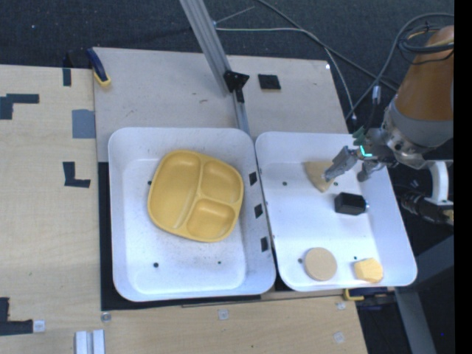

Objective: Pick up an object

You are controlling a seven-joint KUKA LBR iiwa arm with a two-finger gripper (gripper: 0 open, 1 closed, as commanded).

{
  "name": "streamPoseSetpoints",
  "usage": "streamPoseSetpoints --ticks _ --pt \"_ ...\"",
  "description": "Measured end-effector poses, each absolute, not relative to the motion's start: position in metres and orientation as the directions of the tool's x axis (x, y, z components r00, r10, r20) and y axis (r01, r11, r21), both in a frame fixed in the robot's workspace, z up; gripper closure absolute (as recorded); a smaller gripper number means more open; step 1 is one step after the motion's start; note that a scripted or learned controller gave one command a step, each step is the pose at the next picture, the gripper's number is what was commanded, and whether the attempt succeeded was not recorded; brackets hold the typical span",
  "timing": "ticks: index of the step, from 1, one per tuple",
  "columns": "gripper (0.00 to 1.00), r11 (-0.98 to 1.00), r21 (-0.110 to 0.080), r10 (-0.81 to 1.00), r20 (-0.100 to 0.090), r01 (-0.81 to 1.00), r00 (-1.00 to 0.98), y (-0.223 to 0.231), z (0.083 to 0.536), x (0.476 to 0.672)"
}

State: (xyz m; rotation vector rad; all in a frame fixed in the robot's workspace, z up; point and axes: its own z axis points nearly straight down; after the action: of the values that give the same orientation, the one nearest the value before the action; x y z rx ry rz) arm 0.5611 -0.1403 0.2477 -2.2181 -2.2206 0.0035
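My gripper (352, 168) hangs over the upper part of the right bin (391, 220), its two grey fingers spread apart with nothing between them. Just left of and under the fingers lies a tan wedge-shaped piece (317, 175). A small black block (349, 203) rests a little below the fingers. Near the bin's front edge sit a round beige disc (320, 264) and a small yellow-orange piece (368, 270).
The left bin (125, 264) holds a yellow divided tray (195, 195). A metal pole (206, 32) slants over the bench behind the bins. Cables trail across the dark floor at the top right, near the arm.
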Motion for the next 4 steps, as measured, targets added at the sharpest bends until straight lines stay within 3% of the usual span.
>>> streamPoseSetpoints --ticks 1,3,4 --pt "0.0 0.001 -0.002 1.0 0.0 1.0 -0.001 -0.14 0.248 0.562" --pt "0.0 0.0 -0.008 1.0 0.0 1.0 0.0 -0.138 0.139 0.557" --pt "0.0 0.001 0.0 1.0 -0.002 1.0 -0.001 -0.138 0.087 0.557"
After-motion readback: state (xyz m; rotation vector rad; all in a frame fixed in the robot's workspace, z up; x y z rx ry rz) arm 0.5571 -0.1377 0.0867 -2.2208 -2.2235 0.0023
